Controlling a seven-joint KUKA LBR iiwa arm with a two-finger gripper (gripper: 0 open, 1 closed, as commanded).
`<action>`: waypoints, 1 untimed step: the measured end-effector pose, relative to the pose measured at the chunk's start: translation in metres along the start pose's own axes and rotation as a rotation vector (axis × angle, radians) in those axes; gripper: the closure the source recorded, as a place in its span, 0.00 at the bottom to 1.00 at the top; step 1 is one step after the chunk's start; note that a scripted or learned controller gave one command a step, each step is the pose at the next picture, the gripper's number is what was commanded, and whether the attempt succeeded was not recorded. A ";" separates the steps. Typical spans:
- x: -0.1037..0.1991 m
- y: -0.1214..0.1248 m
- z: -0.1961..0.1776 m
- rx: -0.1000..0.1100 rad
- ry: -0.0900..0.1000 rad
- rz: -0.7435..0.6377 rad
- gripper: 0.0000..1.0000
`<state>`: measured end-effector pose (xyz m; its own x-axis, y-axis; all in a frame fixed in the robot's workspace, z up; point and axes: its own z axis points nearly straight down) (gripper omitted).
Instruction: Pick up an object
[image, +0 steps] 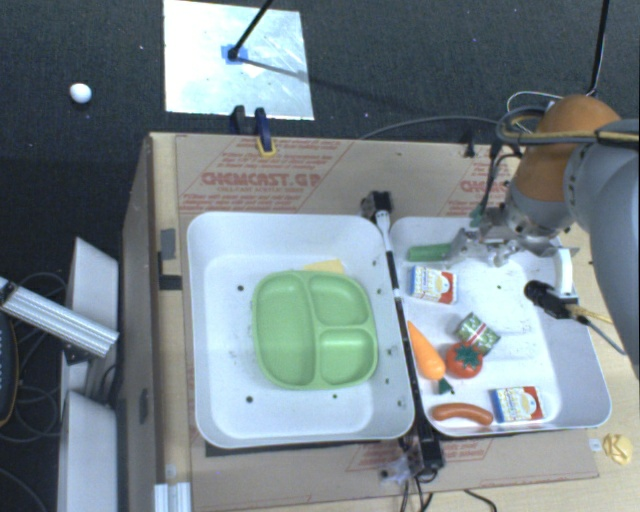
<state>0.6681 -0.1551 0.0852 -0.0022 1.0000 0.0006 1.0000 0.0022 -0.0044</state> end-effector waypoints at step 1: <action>-0.005 0.000 0.000 0.000 0.000 0.000 0.00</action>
